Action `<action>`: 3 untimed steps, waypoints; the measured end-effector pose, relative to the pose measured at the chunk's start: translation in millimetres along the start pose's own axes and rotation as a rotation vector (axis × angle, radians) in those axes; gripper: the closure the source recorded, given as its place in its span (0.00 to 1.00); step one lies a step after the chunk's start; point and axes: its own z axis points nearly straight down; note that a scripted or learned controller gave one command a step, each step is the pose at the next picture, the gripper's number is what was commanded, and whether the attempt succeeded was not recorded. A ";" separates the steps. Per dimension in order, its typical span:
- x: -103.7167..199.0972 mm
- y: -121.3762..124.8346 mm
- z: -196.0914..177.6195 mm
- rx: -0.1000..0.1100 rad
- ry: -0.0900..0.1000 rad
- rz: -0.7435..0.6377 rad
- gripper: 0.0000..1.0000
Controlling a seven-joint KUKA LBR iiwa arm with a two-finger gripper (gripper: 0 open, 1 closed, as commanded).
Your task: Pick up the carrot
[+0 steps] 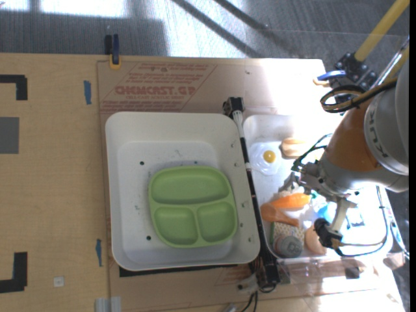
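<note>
While arm [383,142] reaches in from right over right bin [260,125], gripper [311,186] sits low, touching or just above carrot [289,202]. Camera view: carrot lies in right bin's middle, just left of gripper, long axis roughly left-right, slight tilt. Cannot tell gripper state, wrist hides it; no grasp confirmed. Egg [268,156], bun [292,147] behind; left bin [123,148] holds 1 green tray [192,206].

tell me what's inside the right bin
The right bin holds a fried egg, a bun, the carrot and a grey can. The arm covers that bin's right half, so anything there is hidden.
</note>
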 end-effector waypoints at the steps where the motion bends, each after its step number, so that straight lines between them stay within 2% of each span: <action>1: -8.6 -30.3 -0.9 -0.003 0.005 -0.109 0.00; 2: -13.3 -27.9 -12.2 -0.010 -0.005 -0.103 1.00; 3: 87.6 9.0 -96.6 0.014 0.004 0.221 1.00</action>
